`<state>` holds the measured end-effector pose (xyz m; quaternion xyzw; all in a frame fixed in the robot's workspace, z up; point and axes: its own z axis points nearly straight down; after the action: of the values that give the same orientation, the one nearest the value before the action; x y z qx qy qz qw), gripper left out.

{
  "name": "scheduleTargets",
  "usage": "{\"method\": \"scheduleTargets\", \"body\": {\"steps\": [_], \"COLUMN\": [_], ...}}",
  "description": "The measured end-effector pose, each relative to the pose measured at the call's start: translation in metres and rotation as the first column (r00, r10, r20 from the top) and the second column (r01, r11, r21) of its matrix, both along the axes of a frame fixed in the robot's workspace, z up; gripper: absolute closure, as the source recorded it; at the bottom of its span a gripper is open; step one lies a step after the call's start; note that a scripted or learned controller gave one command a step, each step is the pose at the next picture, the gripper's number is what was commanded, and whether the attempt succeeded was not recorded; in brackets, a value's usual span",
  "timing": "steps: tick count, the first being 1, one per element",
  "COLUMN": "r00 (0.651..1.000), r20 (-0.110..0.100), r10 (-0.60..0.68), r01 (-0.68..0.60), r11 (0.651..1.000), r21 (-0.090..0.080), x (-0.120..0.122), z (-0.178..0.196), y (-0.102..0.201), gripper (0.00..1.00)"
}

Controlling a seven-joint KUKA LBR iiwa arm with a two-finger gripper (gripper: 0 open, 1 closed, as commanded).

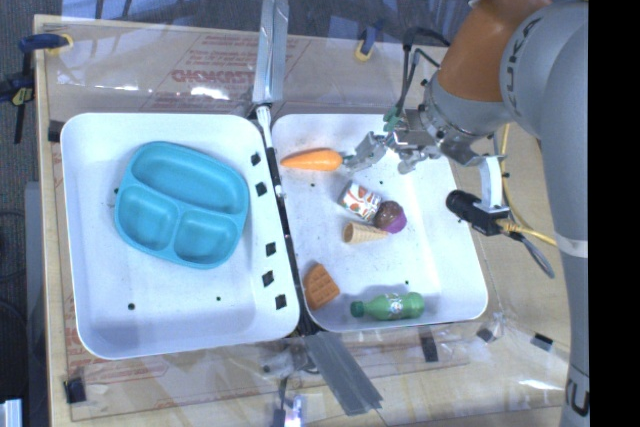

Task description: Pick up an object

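The green bottle (388, 306) lies at the near edge of the right bin (455, 255), with one cookie (321, 285), cone (364, 233), can (361, 201) and carrot (312, 160) beyond. The gripper (392, 148), fingers spread and empty, hovers just beside the carrot's tip; this looks like the approach, and next it must descend and close. One blue plate (182, 203) sits in the left bin (90, 305).

Even, bright overhead light washed the white bins (160, 310); glare streaked the clear plastic sheet (150, 55) behind them. Shadows were soft, and the picture was slightly grainy.
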<state>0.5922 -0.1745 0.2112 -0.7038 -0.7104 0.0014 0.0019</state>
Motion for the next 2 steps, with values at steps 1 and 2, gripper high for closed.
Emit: {"method": "scheduleTargets", "body": {"steps": [1, 2], "r00": [0.991, 0.992], "r20": [0.001, -0.001], "r10": [-0.133, -0.13], "r01": [0.133, 0.13], "r11": [0.991, 0.992], "r21": [-0.001, 0.0], "x": [-0.0219, -0.0217], "z": [-0.1201, -0.1104], "y": [-0.0269, -0.0268], "gripper": [0.0, 1.0]}}
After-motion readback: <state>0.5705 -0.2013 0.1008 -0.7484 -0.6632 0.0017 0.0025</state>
